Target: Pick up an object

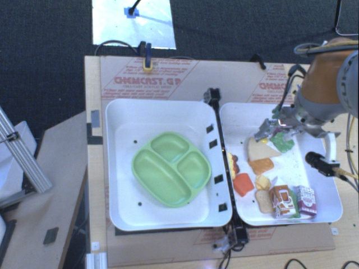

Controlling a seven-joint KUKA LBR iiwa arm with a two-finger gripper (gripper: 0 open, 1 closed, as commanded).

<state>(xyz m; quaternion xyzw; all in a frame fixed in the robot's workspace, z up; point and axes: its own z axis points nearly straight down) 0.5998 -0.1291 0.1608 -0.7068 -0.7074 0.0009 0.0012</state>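
Can't tell if my fingers are apart or together, tbh. My gripper (273,129) hovers over the right bin (336,206), just above a green leafy piece (283,144) and a pale wedge (259,149). At 10 o'clock, the board (162,77) reads "CHEMCAST GP". The left bin (120,206) holds a glossy green divided plate (171,168).

Bench (168,74) w/ clear printed sheet on top carries 2 white bins side by side: left bin (120,150) & right bin (331,200), touching at centre.
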